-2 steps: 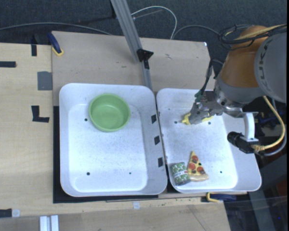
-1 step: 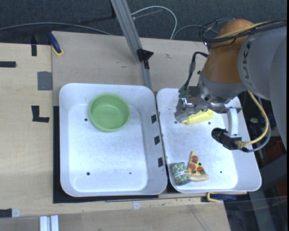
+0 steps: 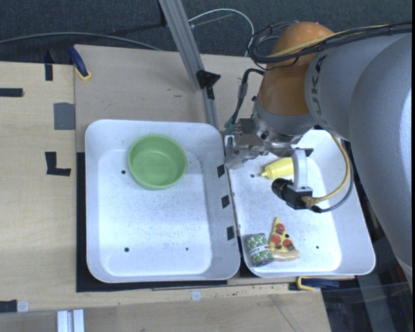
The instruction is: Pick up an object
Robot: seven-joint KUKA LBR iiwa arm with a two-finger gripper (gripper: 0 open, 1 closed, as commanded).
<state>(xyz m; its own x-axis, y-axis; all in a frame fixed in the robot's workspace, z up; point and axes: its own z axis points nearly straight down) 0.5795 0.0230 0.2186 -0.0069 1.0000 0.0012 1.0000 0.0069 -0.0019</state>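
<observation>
Pincer (image 3: 243, 146) low in right bin (image 3: 346, 254), grip state unclear; yellow piece (image 3: 279, 167) beside it looks light, rigid, best pinched across its middle.

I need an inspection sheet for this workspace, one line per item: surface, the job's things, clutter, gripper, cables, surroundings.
Surface: wooden bench bearing the left white bin and the right white bin, side by side.
Job's things: round green plastic bowl in the left bin; yellow plastic piece, toy pizza slice and small green patterned can in the right bin, can and slice close together.
Clutter: black tape marks on the bench.
Gripper: two-finger gripper low over the right bin's near-left corner; its state cannot be judged.
Cables: yellow cable looping at the wrist; thin wires behind.
Surroundings: dark floor, slanted grey metal pole.
</observation>
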